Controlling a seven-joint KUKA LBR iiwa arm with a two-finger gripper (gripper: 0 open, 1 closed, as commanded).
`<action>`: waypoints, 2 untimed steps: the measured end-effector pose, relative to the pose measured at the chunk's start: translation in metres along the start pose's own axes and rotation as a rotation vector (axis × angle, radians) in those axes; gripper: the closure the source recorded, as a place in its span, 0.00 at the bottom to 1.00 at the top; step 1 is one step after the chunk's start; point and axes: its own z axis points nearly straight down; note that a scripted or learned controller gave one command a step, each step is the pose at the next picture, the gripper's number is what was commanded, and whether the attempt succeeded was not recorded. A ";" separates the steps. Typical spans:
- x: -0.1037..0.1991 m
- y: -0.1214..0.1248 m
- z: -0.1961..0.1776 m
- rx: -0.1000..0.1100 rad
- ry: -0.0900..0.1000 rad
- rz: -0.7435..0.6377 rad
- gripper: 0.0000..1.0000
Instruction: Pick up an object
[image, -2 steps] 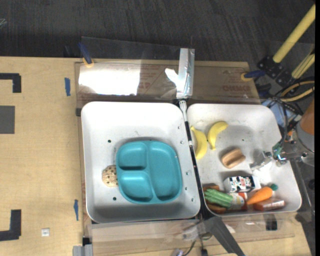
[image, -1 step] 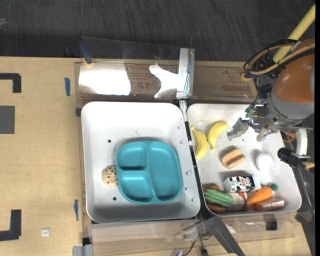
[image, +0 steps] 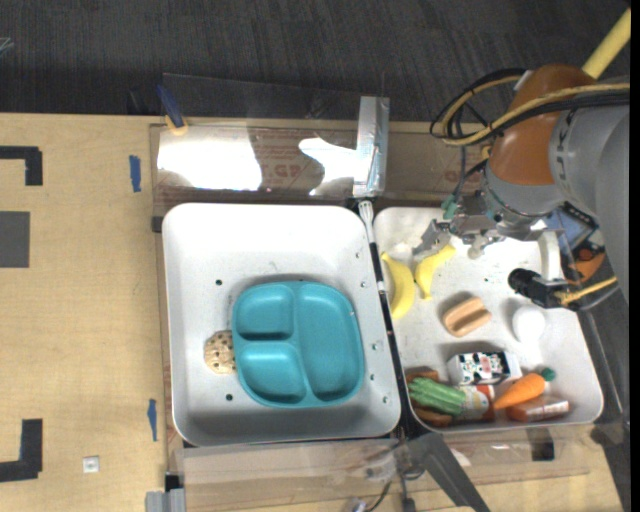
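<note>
The arm reaches into the right bin (image: 590, 345) from the right, and the hand (image: 462, 232) sits over the bin's far corner, low among the contents. The aperture of the hand cannot be determined from this view, and no object is visible between its parts, so no grasp is confirmed. The banana (image: 412, 277) lies just below and slightly left of the hand, near enough that contact cannot be ruled out. The bread roll (image: 466, 315) lies a little further below the hand, and the carrot (image: 521, 389), a green vegetable (image: 438, 394) and a small printed pack (image: 480, 366) lie well below it, along the near wall of the bin. The step in hand appears to be the approach or descent onto a target, most probably the banana. The next move calls for centring the hand over the banana's body, closing on it, then lifting straight up clear of the bin wall.
</note>
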 end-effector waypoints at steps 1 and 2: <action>-0.006 0.014 0.054 -0.006 -0.001 0.015 0.00; -0.006 0.013 0.044 0.000 -0.002 0.013 1.00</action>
